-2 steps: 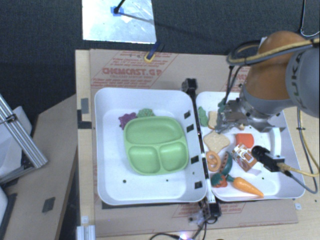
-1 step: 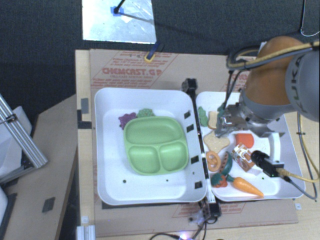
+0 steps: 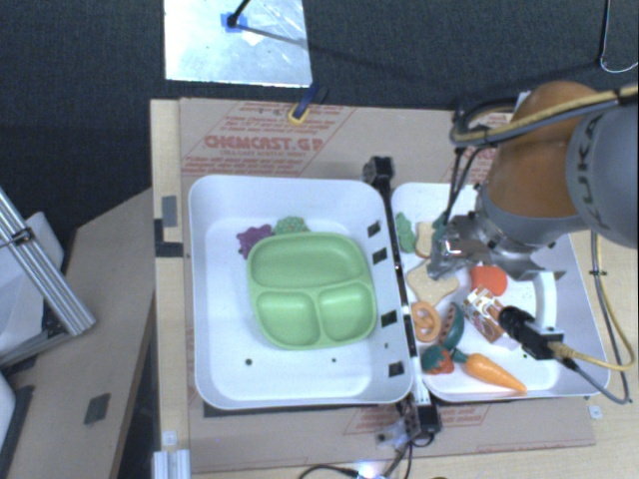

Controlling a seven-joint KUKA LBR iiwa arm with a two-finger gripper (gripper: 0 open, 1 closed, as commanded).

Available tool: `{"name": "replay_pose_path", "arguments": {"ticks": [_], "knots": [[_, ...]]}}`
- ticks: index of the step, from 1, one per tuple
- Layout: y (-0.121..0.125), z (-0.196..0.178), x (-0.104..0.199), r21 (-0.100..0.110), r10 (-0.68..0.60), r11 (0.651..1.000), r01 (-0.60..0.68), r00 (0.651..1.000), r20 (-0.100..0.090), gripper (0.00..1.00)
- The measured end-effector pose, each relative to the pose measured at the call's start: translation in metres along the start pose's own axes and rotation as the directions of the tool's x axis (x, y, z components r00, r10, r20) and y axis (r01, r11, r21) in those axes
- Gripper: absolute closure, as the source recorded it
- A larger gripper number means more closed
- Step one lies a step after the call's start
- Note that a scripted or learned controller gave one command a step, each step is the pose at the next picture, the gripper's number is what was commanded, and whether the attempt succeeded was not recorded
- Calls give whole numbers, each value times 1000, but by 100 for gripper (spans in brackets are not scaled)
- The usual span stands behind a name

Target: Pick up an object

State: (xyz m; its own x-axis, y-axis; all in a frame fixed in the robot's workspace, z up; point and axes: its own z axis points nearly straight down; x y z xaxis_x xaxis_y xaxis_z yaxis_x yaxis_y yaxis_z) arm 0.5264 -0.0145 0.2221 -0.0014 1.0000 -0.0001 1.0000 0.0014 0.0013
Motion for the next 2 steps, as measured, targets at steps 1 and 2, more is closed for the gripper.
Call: {"name": "replay_pose_path", "arguments": {"ticks": [1,2], "knots": [[19,1,2,-1,-3,1000,3,1000,0,100],[0,-1,7,1,-1,1000,1,1000,0,100]]}}
